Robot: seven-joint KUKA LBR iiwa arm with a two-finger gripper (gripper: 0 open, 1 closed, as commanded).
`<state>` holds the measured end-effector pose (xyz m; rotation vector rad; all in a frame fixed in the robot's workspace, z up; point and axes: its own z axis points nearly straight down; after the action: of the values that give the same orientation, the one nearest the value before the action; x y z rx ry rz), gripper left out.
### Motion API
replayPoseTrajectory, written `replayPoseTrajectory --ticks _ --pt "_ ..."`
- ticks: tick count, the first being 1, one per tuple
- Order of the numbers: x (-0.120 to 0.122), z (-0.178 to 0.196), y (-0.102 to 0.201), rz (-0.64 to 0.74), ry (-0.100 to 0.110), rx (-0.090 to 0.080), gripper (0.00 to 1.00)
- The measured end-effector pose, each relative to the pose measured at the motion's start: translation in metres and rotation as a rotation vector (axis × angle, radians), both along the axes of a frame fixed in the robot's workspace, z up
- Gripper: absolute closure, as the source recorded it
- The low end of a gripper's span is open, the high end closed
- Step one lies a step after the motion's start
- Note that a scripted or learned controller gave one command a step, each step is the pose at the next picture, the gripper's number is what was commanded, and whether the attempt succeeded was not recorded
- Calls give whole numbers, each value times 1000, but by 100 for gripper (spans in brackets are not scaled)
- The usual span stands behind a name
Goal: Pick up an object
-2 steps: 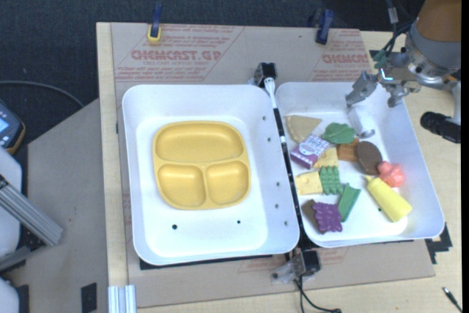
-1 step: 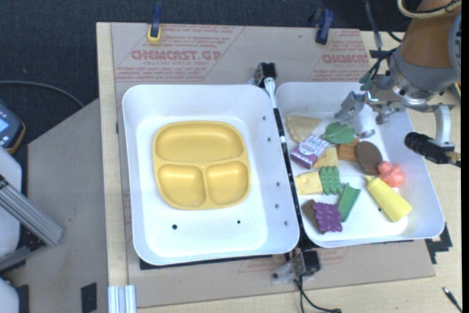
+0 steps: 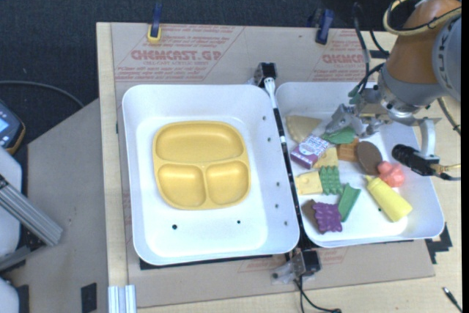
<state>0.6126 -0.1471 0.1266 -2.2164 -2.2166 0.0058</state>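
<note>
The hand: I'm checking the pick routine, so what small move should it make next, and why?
Probably a short descent. The hand hovers at the upper part of the right bin, over the green piece in the toy pile, with nothing visibly between its fingers, so lowering onto that piece looks the likeliest step.

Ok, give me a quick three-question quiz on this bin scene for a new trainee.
1. True or false: the yellow divided plate lies in the left bin.
2. Which bin is the gripper over?
A. left
B. right
3. Fill in: the purple grape toy lies near the right bin's ____ edge, as seen by the camera.

Key: 1 true; 2 B; 3 bottom.
</note>
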Motion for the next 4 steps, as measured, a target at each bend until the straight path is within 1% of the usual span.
replayPoseTrajectory --ticks 1,2,3,4 --pt "-1 -44 1 0 -2 -1 0" --pt "1 -31 0 -1 -9 -3 100" --pt "1 33 2 0 -16 -5 100" --pt "10 95 6 2 -18 -5 100"
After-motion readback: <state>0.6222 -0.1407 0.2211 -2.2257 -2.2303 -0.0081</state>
